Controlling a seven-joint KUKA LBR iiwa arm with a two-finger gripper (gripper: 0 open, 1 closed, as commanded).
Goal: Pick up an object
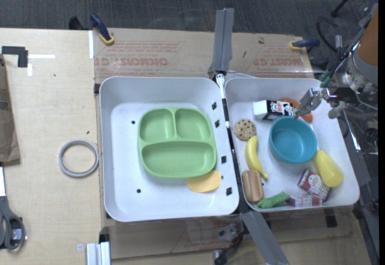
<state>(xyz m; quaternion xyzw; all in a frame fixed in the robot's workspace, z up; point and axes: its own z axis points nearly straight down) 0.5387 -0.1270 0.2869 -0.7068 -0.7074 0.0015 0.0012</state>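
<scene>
Writing: I read mirrored red print on the cardboard sheet [180,53] behind the bins; the letters are reversed and too faint for me to spell out.
Carton label: the small milk carton [274,109] in the right bin [349,197] has a black-and-white cow-style print; no words I can read.
Packet label: the red and white snack packet [313,184] near the front right corner has print too small for me to read.
Gripper: my gripper [314,101] sits over the back of the right bin, just beside the carton and above the blue bowl [293,140].
Fingers: I see them slightly parted, with nothing between them; an orange item [307,116] lies just under the tips, and I cannot tell if they touch it.
Other right bin items: cookie [244,129], banana [255,158], hot dog [251,185], green pod [274,201], yellow pear [328,167].
Left bin [114,137]: green divided plate [177,142], with a yellow chip [204,182] touching its front edge.
Tabletop [48,113]: a grey tape ring [78,158] lies left of the bins.
</scene>
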